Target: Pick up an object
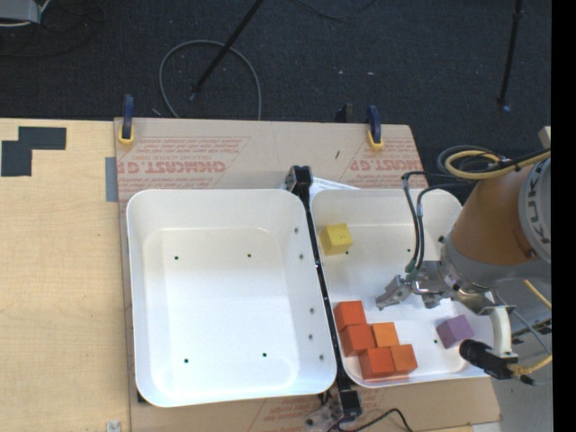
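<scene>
Nearest, orange blocks and a purple block are lying in the right bin while the gripper, fingers spread and holding nothing, is hovering above them, likely needing to descend; farther back, a yellow block is sitting.

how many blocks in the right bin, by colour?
Yellow block: 1
Purple block: 1
Orange-red blocks: about 5, packed touching in a cluster at the bin's near left, so seams are hard to separate
Total: about 7, all in the right bin
</scene>
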